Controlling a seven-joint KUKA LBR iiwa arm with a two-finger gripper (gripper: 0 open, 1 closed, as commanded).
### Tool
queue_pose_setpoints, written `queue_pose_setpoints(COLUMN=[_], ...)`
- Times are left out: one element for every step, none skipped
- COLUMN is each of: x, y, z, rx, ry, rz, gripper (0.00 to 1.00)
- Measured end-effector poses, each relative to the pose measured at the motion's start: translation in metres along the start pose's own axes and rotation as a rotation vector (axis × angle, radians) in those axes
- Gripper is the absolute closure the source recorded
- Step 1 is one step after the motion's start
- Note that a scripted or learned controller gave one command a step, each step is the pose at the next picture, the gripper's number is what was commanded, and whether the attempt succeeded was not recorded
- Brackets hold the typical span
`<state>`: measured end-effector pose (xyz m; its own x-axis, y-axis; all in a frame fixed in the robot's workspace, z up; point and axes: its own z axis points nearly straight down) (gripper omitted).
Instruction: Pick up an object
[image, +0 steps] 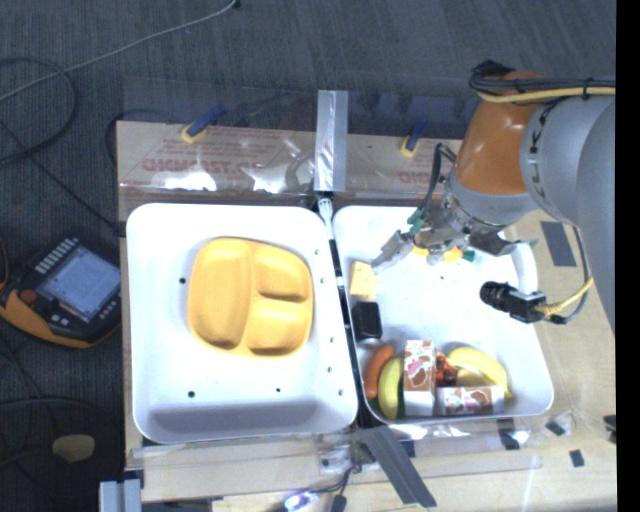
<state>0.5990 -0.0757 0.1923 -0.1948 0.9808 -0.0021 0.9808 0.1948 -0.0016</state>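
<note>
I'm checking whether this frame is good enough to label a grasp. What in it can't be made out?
- Grey two-finger gripper, camera view: small and blurred under the orange-banded wrist; open or shut is unreadable.
- Small pale yellow block by the right white bin wall: too small to identify.
- Small black rectangular object: dark, featureless.
- Printed white carton amid the fruit pile: print illegible, and it hides part of the yellow banana.

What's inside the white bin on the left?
The left bin holds a yellow divided plate, lying flat near its middle. Whatever lies under the plate is covered, so that can't be seen.
</note>
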Motion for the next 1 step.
queue_pose_setpoints(x=[-0.0535], y=[0.0444], z=[0.0949], rx=[-0.002], ry=[-0.002], rz=[-0.13], gripper=[0.0])
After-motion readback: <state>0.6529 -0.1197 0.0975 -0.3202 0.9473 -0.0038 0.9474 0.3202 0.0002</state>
